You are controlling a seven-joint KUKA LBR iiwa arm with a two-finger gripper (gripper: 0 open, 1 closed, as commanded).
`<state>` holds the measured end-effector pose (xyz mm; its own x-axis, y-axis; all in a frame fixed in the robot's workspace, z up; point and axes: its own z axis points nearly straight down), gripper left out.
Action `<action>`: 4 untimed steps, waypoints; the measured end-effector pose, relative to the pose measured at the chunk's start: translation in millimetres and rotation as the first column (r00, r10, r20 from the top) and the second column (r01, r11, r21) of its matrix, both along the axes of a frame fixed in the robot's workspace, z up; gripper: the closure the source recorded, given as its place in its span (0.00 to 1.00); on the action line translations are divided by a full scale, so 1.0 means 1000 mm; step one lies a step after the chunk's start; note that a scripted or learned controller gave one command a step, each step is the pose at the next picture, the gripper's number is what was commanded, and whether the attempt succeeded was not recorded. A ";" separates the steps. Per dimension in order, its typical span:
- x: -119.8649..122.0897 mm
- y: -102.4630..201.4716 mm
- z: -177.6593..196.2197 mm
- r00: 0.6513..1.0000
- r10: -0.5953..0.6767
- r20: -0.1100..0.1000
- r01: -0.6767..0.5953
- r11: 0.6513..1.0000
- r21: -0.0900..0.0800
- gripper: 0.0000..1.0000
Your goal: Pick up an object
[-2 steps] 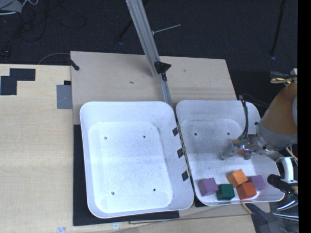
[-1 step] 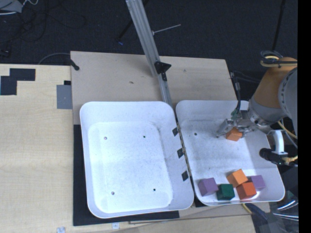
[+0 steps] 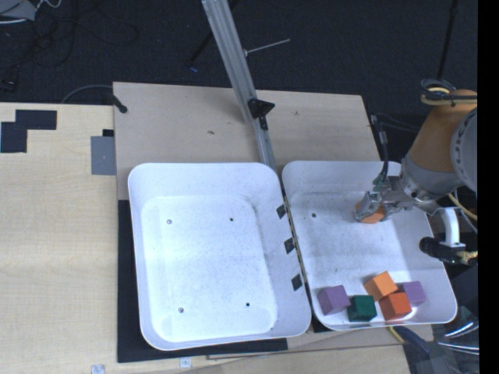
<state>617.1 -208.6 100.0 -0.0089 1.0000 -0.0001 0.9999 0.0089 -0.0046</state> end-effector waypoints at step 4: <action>0.044 0.208 0.089 1.000 -0.003 0.000 0.003 1.000 0.004 1.00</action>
<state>661.1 -0.5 189.4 -0.0063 1.0000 0.0035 1.0000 0.0063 -0.0048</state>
